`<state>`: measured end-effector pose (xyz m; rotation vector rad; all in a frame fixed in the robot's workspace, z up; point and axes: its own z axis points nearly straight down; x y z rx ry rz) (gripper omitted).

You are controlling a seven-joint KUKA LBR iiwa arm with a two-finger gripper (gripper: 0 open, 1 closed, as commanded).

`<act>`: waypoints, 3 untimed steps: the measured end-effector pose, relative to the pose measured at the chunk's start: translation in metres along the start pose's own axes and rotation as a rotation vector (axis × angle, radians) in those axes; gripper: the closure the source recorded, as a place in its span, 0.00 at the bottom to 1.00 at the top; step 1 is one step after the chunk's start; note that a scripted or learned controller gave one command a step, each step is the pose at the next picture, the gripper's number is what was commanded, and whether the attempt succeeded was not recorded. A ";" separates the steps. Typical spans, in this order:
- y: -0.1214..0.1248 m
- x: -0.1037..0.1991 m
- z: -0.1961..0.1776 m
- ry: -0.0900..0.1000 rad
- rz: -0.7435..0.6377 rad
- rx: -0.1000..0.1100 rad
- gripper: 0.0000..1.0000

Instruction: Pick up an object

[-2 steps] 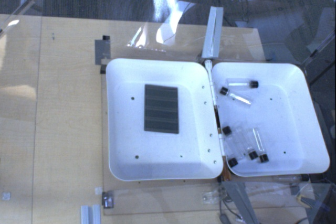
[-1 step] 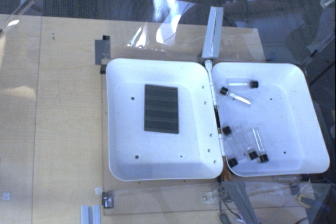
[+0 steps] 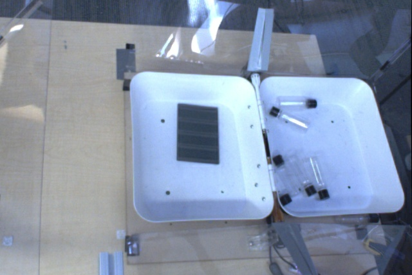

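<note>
Two shallow white plastic bins with rounded corners sit side by side on a pale wooden bench (image 3: 64,158). The left bin (image 3: 148,196) holds a flat, dark ribbed rectangular pad (image 3: 198,133) near its centre. The right bin (image 3: 360,138) holds several clear tubes with black caps: two near its upper left (image 3: 293,109), others scattered along its lower left (image 3: 309,180). No view of the gripper, so whether it is open or closed cannot be told

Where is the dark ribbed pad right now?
The pad lies flat near the middle of the left bin, well apart from the clear black-capped vials in the right bin.
</note>
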<state>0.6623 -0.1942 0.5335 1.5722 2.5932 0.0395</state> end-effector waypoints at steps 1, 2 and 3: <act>0.000 0.000 0.000 0.002 -0.001 0.002 0.00; 0.003 0.000 -0.013 -0.008 -0.005 -0.007 1.00; 0.003 0.000 -0.013 -0.007 -0.006 -0.006 0.00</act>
